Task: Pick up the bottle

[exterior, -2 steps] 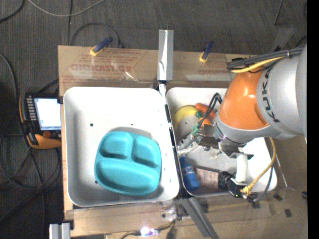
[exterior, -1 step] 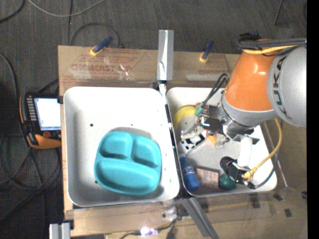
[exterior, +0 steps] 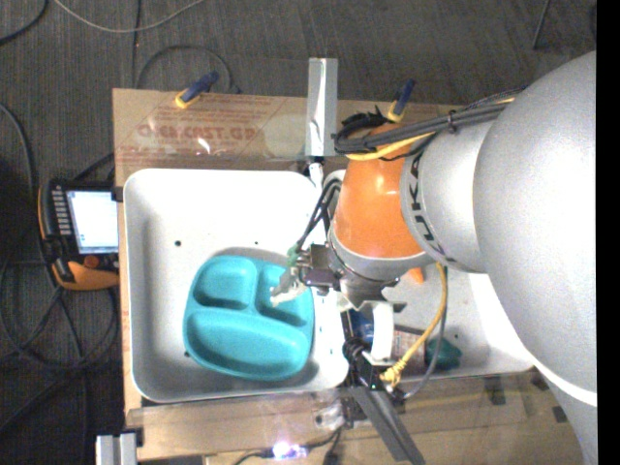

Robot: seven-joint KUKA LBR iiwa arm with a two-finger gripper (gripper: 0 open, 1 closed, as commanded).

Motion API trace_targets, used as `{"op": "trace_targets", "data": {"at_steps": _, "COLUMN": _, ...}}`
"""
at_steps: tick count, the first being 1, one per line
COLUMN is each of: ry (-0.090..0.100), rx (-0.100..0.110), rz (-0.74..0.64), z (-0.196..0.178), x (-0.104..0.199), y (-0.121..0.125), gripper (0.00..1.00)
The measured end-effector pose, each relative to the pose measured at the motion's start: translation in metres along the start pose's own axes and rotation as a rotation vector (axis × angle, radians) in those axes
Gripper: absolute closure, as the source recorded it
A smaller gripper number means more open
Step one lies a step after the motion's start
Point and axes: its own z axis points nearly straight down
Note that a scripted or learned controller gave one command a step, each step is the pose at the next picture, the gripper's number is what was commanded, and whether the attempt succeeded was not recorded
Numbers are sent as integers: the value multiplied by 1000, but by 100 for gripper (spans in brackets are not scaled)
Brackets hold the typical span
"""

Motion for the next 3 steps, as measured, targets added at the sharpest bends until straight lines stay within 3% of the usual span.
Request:
{"op": "trace_targets", "data": {"at_steps": 1, "ry": 7, "rx": -5, "rz": 124, "z": 35, "x": 13, "y": 3, "gripper": 0}}
{"op": "trace_targets", "data": {"at_steps": 2, "ry": 0, "rx": 0, "rz": 265, "z": 0, "x": -25, "y": 45, "gripper": 0}}
{"op": "trace_targets", "data": {"at_steps": 3, "ry": -2, "rx": -4, "rz": 455, "z": -103, "x": -20, "y": 14, "gripper": 0}}
